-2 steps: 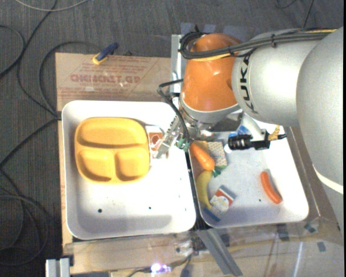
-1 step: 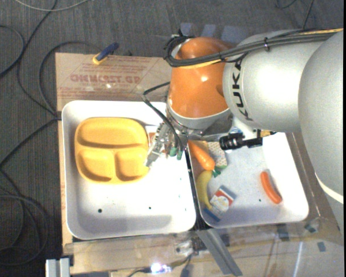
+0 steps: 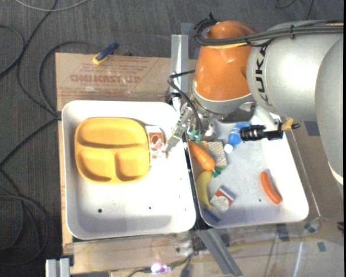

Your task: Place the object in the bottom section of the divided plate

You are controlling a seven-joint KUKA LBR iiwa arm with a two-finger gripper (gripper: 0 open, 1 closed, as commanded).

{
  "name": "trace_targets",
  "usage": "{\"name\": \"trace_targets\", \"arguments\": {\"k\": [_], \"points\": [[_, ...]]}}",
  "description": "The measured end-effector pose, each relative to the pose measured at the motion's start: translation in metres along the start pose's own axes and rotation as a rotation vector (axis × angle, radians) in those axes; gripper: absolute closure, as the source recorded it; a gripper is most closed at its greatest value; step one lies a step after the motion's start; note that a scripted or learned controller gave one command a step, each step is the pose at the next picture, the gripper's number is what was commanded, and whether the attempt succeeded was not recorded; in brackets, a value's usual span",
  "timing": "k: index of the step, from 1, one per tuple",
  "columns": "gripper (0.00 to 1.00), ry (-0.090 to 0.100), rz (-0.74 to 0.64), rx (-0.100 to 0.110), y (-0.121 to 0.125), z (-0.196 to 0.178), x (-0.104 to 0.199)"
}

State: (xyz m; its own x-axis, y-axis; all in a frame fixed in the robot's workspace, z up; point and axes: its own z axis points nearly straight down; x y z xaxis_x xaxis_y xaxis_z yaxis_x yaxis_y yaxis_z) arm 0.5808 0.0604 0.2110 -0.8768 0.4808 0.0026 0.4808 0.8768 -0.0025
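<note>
1. A yellow divided plate [image 3: 111,149] lies in the upper left part of the left bin [image 3: 104,218], its three sections bare.
2. A small red-and-white carton [image 3: 155,144] rests on the left bin's floor, touching the plate's right edge and outside all of its sections.
3. The grey and orange arm [image 3: 259,68] reaches in from the right, and its gripper [image 3: 174,136] hangs over the left bin just right of the carton. Whether the slim fingers are spread or closed cannot be told, and nothing is seen between them.
4. The right bin [image 3: 294,206] holds a carrot [image 3: 202,156] and a banana [image 3: 203,188] along its left wall, with a second small red-and-white carton [image 3: 222,199] beside the banana.
5. A sausage [image 3: 271,187] lies apart near the right bin's right side; a blue-and-white item [image 3: 233,138] sits near the wrist.
</note>
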Motion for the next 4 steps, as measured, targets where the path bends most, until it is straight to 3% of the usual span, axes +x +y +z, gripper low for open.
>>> {"name": "trace_targets", "arguments": {"k": [1, 2, 3, 4], "points": [[1.00, 0.003, -0.285, -0.001, 0.015, 0.051, 0.069], [1.00, -0.001, -0.178, 0.000, 0.093, -0.012, 0.046], [1.00, 0.000, -0.163, 0.000, 0.144, -0.001, 0.073], [1.00, -0.001, 0.036, -0.004, 0.115, 0.113, 0.132]]}}
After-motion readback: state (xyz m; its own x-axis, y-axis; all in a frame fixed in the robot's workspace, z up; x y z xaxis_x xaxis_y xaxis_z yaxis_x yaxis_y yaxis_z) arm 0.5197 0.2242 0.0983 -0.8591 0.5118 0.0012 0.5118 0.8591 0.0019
